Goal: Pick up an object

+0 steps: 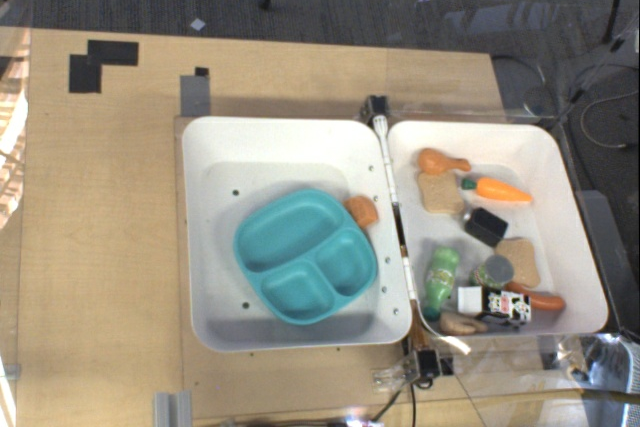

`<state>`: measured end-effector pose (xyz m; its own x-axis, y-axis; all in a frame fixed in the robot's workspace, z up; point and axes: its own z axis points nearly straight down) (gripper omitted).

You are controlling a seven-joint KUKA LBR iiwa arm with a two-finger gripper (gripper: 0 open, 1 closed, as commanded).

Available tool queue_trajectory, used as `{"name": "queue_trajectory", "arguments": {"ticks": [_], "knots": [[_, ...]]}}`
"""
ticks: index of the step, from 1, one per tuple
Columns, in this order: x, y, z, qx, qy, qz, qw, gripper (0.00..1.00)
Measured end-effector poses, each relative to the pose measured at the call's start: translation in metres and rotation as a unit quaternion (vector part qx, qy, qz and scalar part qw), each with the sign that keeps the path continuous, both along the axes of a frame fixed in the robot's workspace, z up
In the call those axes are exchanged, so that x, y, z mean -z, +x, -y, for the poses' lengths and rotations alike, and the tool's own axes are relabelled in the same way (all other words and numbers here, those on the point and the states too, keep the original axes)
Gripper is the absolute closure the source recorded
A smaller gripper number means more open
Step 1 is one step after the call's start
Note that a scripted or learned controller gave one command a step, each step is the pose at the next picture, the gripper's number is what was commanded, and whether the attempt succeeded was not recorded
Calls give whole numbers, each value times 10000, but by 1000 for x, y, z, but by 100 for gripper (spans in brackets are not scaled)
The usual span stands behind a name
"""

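Observation:
The right bin (575,215) holds several toy foods. At its back lie an orange drumstick (442,161), a tan bread slice (439,194) and a carrot (497,190). A black block (485,226) sits in the middle. Toward the front are a green bottle (441,277), a grey round can (496,270), another tan slice (521,261), a white-and-black carton (495,304), a red sausage (541,300) and a beige piece (462,323). In the left bin (200,215), a teal divided plate (305,257) has a small orange-brown bun (362,210) at its upper right edge.
A metal strip (393,205) runs between the two bins. Black tape marks (100,63) lie on the wooden bench at the back left. Cables and a connector (425,367) sit at the front edge below the bins.

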<state>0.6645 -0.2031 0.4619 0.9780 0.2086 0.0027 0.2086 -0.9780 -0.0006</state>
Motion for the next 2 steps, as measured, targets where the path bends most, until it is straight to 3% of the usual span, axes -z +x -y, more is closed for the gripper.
{"name": "queue_trajectory", "arguments": {"ticks": [1, 2], "knots": [[-31, -2, -1, -35, 0, 17, 10000, 100], [23, -2, 1, 16, 7, -20, 10000, 100]]}}
